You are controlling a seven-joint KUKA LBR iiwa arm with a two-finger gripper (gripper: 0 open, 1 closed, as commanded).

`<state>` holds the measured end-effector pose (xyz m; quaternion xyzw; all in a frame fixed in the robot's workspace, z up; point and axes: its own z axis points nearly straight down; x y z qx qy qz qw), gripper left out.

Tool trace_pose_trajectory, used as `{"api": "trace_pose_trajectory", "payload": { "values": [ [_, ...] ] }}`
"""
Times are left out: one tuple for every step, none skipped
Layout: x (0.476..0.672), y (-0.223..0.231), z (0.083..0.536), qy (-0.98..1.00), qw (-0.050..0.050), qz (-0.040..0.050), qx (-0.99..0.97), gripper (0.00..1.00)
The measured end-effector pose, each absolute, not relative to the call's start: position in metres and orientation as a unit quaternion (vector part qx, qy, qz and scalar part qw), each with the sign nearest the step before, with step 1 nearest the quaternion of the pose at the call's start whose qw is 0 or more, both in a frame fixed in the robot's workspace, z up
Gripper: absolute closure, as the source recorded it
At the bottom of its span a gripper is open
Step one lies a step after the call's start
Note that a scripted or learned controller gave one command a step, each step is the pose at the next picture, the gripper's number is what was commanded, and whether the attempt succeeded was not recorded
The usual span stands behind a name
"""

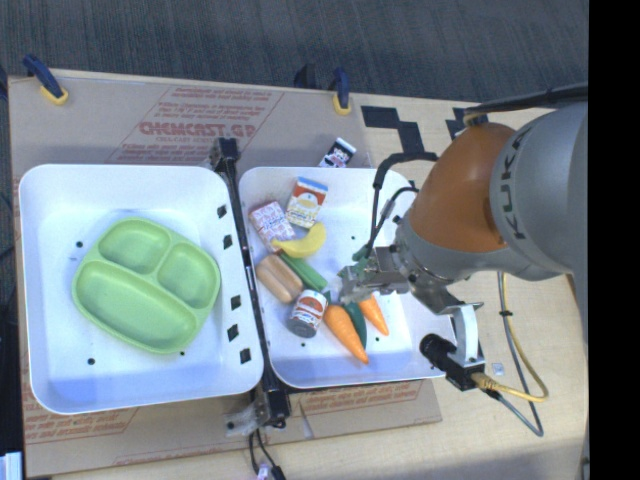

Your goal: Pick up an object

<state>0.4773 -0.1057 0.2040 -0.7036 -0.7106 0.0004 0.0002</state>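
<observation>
Gripper sits low in the right bin, over the green tops of two carrots near that bin's front edge; can't tell its jaw state, the wrist blocks it. Nothing visibly held.

Right bin contents, all crowded toward its left half: can with a red label touching the bigger carrot, sausage just behind the can, a green vegetable and a banana mid-bin, pink-wrapped packet and small carton toward the back edge. Carton print too small to read.

Left bin holds one green three-section plate, centred, nothing on it, open floor all round.

Cardboard sheet under the bins reads "CHEMCAST GP" in red. Arm casing shows "KUK". A small dark-labelled packet lies on the bench just behind the right bin's back edge.

Right bin's back-right corner and right edge are covered by the arm.
</observation>
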Motion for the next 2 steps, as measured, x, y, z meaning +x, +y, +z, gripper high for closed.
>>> {"api": "trace_pose_trajectory", "payload": {
  "values": [
    [0.479, -0.106, 0.214, -0.712, -0.001, 0.0, -0.702, 1.0],
    [0.48, -0.106, 0.225, -0.714, -0.002, -0.0006, -0.7, 1.0]
  ]
}}
